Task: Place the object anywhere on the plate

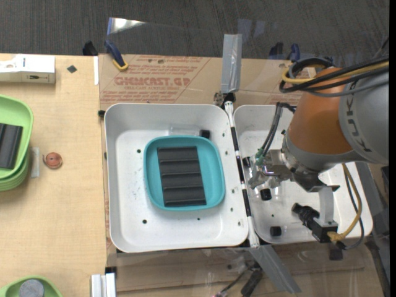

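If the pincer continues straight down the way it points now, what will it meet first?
Most likely the white floor of the right bin. The pincer hangs over that bin's left part, near the wall shared with the left bin. Depth is unclear, and the small dark pieces nearby may lie just beside its line.

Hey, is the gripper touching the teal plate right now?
Apart. The camera view shows the gripper over the right bin, with the bins' rims lying between it and the plate in the left bin.
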Controlling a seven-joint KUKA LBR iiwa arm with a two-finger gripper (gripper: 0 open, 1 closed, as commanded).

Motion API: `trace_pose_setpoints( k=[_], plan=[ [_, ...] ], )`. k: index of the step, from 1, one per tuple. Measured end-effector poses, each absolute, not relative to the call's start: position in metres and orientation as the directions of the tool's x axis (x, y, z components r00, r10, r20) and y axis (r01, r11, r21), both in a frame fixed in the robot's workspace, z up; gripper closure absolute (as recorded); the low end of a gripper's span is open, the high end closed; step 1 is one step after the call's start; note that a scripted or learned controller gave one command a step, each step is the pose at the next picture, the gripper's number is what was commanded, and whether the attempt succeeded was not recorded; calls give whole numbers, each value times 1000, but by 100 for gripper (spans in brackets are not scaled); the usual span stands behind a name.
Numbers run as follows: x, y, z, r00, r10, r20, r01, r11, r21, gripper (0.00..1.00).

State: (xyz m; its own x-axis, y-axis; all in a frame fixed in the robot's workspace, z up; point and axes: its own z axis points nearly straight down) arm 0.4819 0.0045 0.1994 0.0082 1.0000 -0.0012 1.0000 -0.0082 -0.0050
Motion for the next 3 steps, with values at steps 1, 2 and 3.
trace_pose_setpoints(
  k=[1,2,3],
  plan=[
    [482,4,199,9,1000,-1,1000,-9,-5,0],
    [483,3,207,10,1000,-3,1000,-10,-7,100],
    [483,3,207,11,1000,-3,1000,-11,-7,0]
  ],
)
